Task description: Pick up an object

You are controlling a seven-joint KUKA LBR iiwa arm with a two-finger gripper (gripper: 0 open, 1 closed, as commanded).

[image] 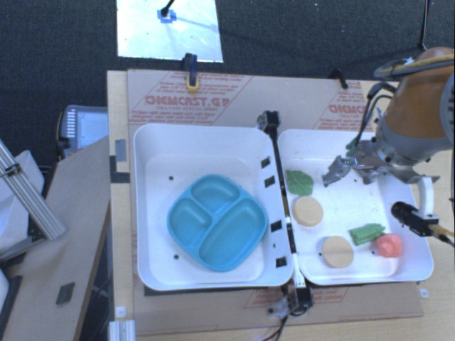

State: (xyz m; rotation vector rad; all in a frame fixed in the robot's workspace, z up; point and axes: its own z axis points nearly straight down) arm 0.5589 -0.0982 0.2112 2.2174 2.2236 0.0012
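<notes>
In the right bin (370, 272) lie a green leaf-shaped piece (299, 182), a tan round disc (308, 211), a second tan disc (338, 251), a green oblong piece (367, 233) and a red-pink ball-like piece (388, 246). My gripper (335, 171) hangs over the upper middle of that bin, right of the green leaf piece and above the upper disc. Its metal fingers point down and left with nothing visible between them.
The left bin (153, 212) holds a blue sectioned plate (217, 221). A black clip divider (279, 190) runs between the bins. A black fitting (412, 219) sticks in at the right bin's right rim. Cardboard (213, 98) lies under both bins.
</notes>
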